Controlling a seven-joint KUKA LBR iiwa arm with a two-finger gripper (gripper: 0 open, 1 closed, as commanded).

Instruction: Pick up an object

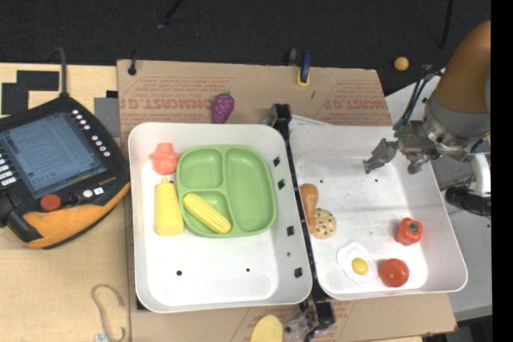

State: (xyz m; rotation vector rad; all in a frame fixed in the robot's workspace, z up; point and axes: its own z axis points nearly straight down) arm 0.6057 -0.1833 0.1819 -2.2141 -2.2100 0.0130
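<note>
Toy foods scattered across two white bins. Gripper point(395, 155) above right bin's point(449, 208) upper part, fingers spread apart, holding nothing. Below in that bin: red pepper point(409, 231), tomato point(393, 272), fried egg point(355, 262), cookie point(322, 223), sausage point(308, 195). Left bin point(208, 280): green divided plate point(240, 184) carrying corn cob point(208, 213); yellow bottle point(167, 207) and pink toy point(163, 158) beside plate.
</note>
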